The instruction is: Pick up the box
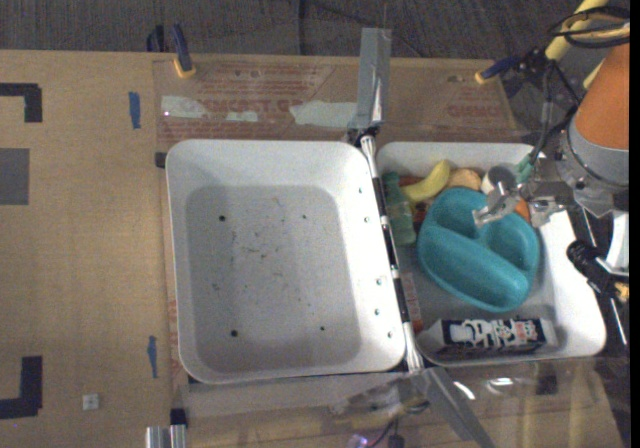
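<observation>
- Camera view put the box (497,333) nearest me: a long dark carton with white print, lying flat along the near wall of the right bin (590,331).
- Just behind the box I saw a teal dish (478,251) with two hollows, tilted across the middle of that bin and taking up most of its floor.
- Over the dish's far right edge I saw the gripper (493,213), a pale metal piece reaching in from the right under the grey wrist and the orange band (609,106). I could not tell whether its fingers were apart or together, and I saw nothing between them. It sat well apart from the box.
- Beyond the dish I made out a yellow banana (433,180) against the far wall, a tan rounded item (464,178) beside it, and a green object (401,216) along the bin's left wall.
- Left of all this lay the left bin (190,266), white with a few dark specks on its floor.
- Farthest from me, blue clamps (176,39) held the cardboard sheet at the bench's back edge.
</observation>
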`<state>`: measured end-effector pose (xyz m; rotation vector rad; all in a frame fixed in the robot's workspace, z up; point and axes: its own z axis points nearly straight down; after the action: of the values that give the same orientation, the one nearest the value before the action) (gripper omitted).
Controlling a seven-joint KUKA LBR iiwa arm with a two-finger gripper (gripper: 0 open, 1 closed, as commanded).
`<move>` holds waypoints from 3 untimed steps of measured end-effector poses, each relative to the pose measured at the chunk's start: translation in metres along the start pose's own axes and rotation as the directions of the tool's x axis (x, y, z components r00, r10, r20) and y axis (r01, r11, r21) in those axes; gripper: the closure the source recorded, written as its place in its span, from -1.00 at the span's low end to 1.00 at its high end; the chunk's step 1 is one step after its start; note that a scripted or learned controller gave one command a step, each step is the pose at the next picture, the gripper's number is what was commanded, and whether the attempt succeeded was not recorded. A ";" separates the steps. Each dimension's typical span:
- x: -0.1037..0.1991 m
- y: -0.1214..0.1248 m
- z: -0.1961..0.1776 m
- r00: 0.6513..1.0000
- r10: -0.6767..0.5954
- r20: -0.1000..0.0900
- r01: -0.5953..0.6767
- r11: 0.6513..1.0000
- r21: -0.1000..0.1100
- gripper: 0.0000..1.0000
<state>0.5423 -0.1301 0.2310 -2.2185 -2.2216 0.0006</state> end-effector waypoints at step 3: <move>-0.034 -0.054 0.047 0.959 -0.282 0.000 0.282 0.959 -0.001 -1.00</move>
<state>0.4882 -0.1637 0.1842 -1.8791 -2.5155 -0.0006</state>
